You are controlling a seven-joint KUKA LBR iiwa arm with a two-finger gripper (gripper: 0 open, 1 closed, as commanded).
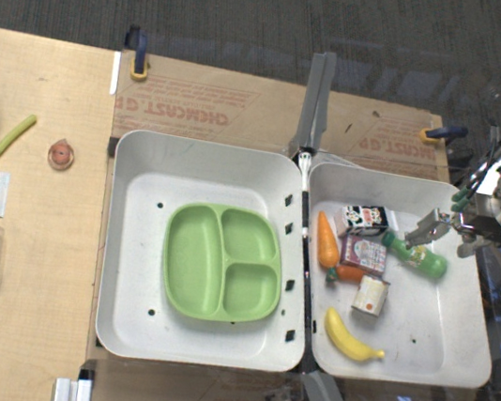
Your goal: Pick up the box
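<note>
Box (364, 254) lies in right bin (452, 362), touching carrot (327, 240) on its left, black-white carton (365, 219) just above, small can (370, 296) just below, banana (351, 338) further down. Green bottle (420, 257) to its right. Hand (447, 230) hovers above the bottle, fingers spread, holding nothing. Green tray (221, 262) in left bin (117, 315).

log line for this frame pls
task: pick up box | gripper: above right bin, near green bottle | box: lying in bin, not held | phase: approach
</note>
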